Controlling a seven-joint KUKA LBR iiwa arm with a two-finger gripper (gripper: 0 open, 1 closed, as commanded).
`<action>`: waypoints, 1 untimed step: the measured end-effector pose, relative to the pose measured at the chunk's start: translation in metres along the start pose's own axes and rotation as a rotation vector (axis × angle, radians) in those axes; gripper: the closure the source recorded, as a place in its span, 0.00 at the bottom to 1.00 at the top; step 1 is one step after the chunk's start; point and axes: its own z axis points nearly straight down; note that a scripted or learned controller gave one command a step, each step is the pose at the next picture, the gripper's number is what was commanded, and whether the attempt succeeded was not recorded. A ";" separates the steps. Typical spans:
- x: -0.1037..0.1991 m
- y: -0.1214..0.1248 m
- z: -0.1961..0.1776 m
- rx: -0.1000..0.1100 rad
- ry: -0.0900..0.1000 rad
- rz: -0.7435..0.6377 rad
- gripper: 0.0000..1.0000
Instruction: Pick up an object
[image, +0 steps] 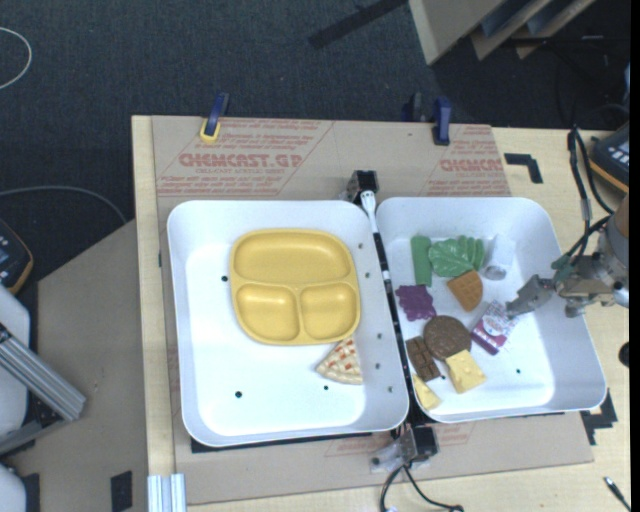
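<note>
Right now the gripper (512, 306) is reaching into the right bin (540, 385) from the right, its tip sitting just beside a small purple-and-white packet (491, 331); whether it is apart or together is impossible to tell. Toy food is lying nearby. A yellow tray (296, 284) and pizza slice (343, 363) are resting in the left bin (200, 330).

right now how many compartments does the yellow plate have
3. The yellow plate sits in the left bin: one wide compartment across its far side, and two smaller ones along its near side, one left and one right.
</note>
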 end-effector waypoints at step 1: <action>0.000 0.003 -0.007 -0.014 -0.004 -0.004 0.00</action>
